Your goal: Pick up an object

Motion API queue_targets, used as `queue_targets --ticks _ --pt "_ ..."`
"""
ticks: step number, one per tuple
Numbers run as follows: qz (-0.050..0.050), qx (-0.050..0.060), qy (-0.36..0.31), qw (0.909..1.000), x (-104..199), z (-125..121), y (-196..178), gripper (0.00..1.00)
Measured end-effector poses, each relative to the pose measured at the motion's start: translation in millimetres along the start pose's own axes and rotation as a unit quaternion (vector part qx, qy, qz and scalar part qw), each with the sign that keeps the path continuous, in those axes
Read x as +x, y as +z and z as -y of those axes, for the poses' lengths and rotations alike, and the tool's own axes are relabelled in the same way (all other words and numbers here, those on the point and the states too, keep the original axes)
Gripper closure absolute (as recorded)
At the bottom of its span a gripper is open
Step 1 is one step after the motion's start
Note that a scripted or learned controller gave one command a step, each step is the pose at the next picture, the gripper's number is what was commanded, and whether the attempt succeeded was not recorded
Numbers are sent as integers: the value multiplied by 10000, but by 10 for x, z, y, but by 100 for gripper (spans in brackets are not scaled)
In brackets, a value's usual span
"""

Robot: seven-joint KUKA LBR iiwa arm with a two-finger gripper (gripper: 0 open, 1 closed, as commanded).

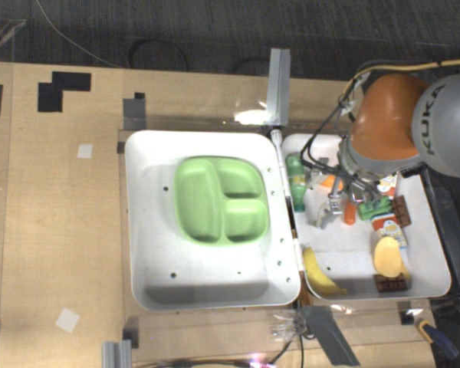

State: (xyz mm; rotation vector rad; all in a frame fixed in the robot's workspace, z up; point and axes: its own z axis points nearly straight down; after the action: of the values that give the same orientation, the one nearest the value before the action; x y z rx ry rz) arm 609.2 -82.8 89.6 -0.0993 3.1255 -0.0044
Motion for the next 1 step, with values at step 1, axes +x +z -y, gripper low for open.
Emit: queue_targets --ticks 1 --pt "-31 -10 605 9982 406 322 -58 0"
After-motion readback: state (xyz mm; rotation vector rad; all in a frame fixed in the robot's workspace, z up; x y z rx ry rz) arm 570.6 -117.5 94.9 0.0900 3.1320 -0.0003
